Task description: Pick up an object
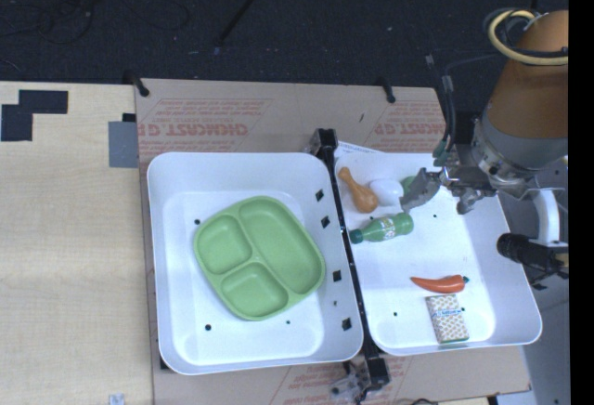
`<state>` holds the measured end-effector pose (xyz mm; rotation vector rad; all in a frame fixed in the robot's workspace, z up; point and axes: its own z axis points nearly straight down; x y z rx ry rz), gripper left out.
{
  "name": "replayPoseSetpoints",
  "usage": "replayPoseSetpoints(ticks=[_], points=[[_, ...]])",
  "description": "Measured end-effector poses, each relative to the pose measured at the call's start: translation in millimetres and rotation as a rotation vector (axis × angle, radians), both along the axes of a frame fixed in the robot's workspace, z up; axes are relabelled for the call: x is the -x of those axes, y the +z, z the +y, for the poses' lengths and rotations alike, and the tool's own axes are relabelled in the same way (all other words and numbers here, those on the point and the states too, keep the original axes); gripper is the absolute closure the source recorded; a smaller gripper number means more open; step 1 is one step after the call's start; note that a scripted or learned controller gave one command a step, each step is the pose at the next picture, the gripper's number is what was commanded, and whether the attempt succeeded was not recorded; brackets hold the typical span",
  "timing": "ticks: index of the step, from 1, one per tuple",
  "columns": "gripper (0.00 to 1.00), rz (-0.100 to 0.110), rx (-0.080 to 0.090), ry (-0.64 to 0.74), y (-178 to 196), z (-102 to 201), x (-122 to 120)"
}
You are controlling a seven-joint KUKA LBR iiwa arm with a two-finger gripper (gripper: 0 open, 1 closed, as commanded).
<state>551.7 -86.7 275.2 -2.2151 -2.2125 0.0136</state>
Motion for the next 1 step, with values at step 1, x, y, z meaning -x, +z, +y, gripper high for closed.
replayPoseSetpoints(ticks=[1], points=[[0.0,-0.01,0.001,0.002,5.8,-0.1,-1.7]])
